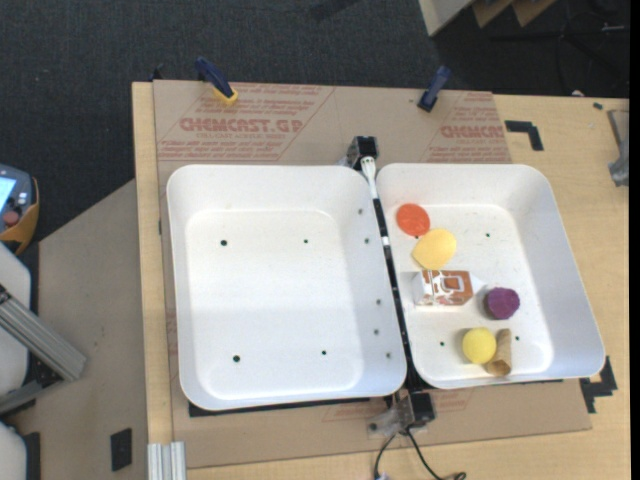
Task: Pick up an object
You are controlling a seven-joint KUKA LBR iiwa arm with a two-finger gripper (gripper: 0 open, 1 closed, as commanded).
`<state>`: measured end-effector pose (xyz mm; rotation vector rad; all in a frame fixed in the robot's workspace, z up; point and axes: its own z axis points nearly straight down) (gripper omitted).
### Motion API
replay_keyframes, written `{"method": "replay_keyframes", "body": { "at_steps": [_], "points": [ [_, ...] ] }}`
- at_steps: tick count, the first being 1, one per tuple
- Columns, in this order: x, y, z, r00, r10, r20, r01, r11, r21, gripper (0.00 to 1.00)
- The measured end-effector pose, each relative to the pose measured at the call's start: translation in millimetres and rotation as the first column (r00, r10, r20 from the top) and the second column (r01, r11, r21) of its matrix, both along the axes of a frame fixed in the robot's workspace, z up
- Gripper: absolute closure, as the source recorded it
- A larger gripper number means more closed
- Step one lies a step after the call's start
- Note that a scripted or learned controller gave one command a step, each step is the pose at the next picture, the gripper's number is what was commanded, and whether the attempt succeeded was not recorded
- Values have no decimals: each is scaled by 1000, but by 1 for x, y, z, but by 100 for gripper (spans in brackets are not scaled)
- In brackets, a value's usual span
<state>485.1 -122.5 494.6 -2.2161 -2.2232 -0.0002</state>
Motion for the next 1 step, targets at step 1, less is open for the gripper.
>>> {"method": "replay_keyframes", "body": {
  "at_steps": [1],
  "points": [
    [-6,75,-15,1000,5,-1,-5,1000,0,100]
  ]
}}
